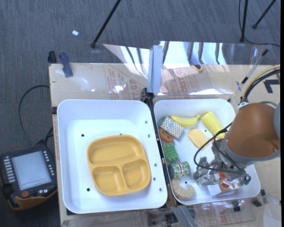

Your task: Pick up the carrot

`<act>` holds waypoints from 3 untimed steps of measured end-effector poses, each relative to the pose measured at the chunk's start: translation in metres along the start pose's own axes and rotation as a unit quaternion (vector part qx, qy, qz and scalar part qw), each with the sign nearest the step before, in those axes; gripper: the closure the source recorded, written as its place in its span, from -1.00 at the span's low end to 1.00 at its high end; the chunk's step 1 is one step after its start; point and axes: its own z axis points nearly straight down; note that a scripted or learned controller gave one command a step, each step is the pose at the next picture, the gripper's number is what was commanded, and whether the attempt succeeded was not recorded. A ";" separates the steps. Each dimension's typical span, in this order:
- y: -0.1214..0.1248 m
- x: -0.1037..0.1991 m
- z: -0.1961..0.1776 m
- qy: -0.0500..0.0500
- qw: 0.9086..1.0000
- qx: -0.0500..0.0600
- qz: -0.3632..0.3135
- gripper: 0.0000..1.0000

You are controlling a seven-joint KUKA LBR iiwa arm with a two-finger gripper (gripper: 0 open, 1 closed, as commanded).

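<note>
The arm's orange band (251, 134) hangs over the right part of the right bin (227, 104). Below it, my gripper (214, 173) is low in the bin's front right corner. A small orange and white piece (226, 183), which may be the carrot, lies right beside the gripper's metal parts, partly hidden by them. I cannot tell whether it is touched or held.
The right bin also holds a banana (185, 121), a yellow block (211, 122), a yellow slice (198, 137), a checkered box (172, 126), a green item (170, 152), a small can (180, 168) and a bread ring (184, 191). A yellow divided plate (118, 164) sits in the left bin (71, 126).
</note>
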 end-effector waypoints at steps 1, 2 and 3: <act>0.055 -0.010 -0.001 0.000 1.000 0.000 0.029 1.00; 0.033 -0.005 0.000 0.000 1.000 0.001 -0.010 1.00; 0.035 -0.009 -0.001 -0.001 0.994 0.001 -0.110 1.00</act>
